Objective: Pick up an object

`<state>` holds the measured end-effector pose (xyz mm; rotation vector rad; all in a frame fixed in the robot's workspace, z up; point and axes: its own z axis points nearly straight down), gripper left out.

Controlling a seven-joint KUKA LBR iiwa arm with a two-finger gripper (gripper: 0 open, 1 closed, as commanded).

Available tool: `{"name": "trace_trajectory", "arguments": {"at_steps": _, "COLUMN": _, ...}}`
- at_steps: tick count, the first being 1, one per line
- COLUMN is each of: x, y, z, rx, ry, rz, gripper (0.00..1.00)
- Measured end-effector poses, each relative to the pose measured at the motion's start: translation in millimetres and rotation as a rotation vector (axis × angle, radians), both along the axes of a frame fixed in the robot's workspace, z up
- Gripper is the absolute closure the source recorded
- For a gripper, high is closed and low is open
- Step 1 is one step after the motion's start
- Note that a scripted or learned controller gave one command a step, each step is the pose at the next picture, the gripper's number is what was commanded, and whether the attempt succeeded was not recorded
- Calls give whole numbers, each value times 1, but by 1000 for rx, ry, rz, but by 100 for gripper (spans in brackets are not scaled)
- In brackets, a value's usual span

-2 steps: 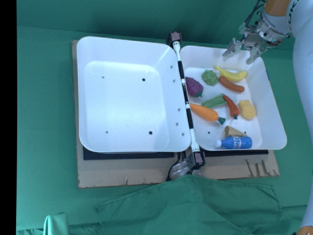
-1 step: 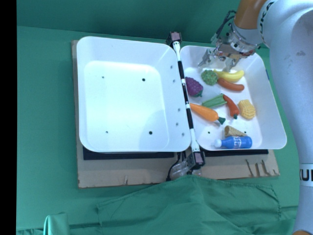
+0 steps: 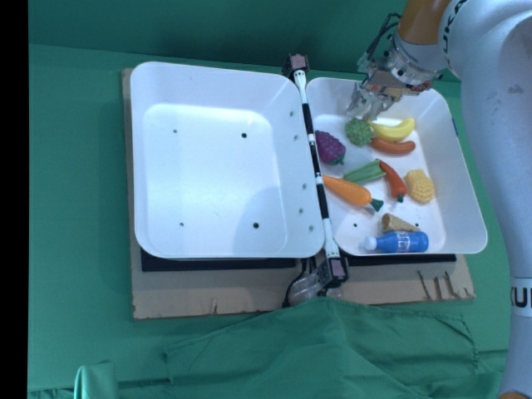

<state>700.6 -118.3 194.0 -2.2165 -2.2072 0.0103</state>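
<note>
Overhead, the fixed camera is looking down on two shallow white bins lying side by side on a green-covered bench. The left bin point(image 3: 150, 86) is sitting with bare floor showing, while the right bin point(image 3: 465, 214) is holding a scatter of toy foods. The arm point(image 3: 499, 98) is reaching in from the right, its orange band showing near the top edge, and the gripper point(image 3: 364, 106) is hanging over the far part of the right bin, just above a green broccoli point(image 3: 359, 131). Whether its fingers are open or closed I cannot tell, since the fingertips are blurring into the wrist hardware, and nothing is visibly sitting between them.

Just beside the broccoli, a yellow banana point(image 3: 396, 129) is lying, with a red sausage point(image 3: 393, 147) right below it. A purple grape bunch point(image 3: 330, 147) is resting near the bin's left wall. Further toward the middle, a green pepper point(image 3: 363, 173) is lying next to a red chilli point(image 3: 393, 180), and a yellow corn cob point(image 3: 420, 186) is sitting beside them. An orange carrot point(image 3: 349, 191) is stretching slantwise below. Near the front wall, a blue bottle point(image 3: 397, 242) is lying on its side, touching a tan wedge point(image 3: 396, 223).
</note>
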Motion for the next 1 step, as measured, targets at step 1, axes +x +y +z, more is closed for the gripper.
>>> {"name": "trace_trajectory", "arguments": {"at_steps": 1, "x": 1, "y": -71, "z": 81, "rx": -11, "ry": -23, "rz": -3, "gripper": 100}}
